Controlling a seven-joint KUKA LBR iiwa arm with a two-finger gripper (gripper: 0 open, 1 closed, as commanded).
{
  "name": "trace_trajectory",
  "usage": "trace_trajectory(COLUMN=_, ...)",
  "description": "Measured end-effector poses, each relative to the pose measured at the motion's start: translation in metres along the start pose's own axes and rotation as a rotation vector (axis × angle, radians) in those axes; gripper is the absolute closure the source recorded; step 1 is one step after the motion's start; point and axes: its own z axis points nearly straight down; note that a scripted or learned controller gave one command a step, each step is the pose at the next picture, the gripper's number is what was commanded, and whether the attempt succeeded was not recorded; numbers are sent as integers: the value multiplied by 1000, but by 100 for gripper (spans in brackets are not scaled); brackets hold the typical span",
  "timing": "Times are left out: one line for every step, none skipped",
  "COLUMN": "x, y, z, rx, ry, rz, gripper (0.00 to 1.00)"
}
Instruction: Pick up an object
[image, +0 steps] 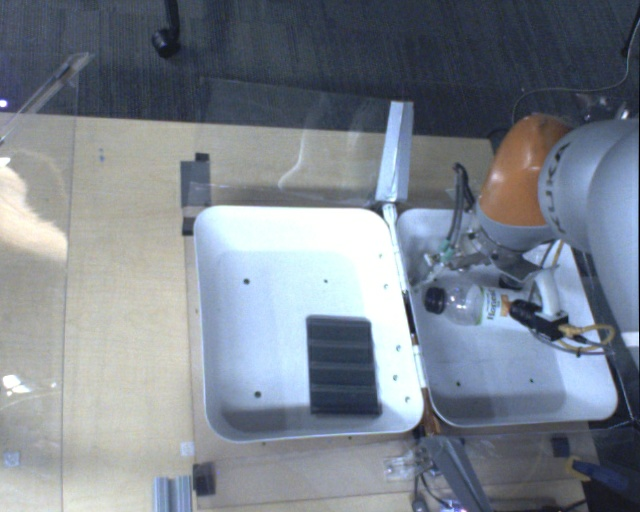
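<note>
- The gripper (447, 258) is low in the right bin (520, 395), near that bin's far left corner; I cannot tell its state, since the wrist and cables cover most of it.
- Just below the gripper, on the side toward the camera, lies the bottle (462, 303): clear plastic, on its side, dark cap pointing toward the left bin (290, 240), label end pointing away under the arm.
- The bottle looks to be resting on the bin floor and not lifted. It may be touching the gripper's tip, but the view is too cluttered there to be sure.
- It probably sits where it does because it rolls; on its side it would settle against whatever stops it, so a grasp across the body seems safer than one along its length.
- Beyond the bottle's label end, a dark cable (545, 325) with yellow leads trails over the bin floor. It seems part of the rig, not a thing to pick.
- Farther off, across the wall between the bins, a black ribbed block (342, 365) lies flat in the left bin, well apart from the gripper.
- The arm (590, 190) comes in from the right, orange band (520, 165) above the wrist, bent steeply down so the wrist points into the bin.
</note>
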Motion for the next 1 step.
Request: trace_trajectory(x=0, y=3, z=-13, rx=-9, ry=-1, rz=-1, gripper=100)
